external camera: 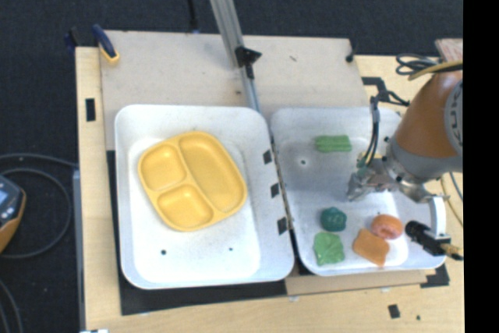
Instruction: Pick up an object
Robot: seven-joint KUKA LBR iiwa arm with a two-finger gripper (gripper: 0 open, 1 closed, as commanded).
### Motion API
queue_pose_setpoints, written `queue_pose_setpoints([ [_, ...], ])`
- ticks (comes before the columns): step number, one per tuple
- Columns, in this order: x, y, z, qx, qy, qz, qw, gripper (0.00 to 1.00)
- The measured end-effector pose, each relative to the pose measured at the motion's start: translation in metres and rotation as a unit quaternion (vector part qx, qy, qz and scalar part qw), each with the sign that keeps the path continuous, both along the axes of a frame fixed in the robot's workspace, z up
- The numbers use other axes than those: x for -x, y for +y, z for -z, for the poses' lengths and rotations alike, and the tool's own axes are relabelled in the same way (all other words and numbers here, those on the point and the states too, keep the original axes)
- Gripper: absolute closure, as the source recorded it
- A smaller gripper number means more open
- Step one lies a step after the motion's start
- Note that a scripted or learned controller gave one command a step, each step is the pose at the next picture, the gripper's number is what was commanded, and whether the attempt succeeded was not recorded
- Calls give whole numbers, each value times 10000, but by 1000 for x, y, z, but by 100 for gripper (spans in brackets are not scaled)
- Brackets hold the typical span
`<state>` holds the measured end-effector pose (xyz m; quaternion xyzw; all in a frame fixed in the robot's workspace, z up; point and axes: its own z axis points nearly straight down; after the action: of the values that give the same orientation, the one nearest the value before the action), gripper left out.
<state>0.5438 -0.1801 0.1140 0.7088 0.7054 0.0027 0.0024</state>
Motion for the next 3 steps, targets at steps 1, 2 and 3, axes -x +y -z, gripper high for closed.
queue_pose_setpoints([
  [1,-3,-10,-47,17,8,2,10000,100],
  [2,5,-15,-97,16,6,5,10000,100],
  [3,4,-16,-118,10,14,-22,10000,100],
])
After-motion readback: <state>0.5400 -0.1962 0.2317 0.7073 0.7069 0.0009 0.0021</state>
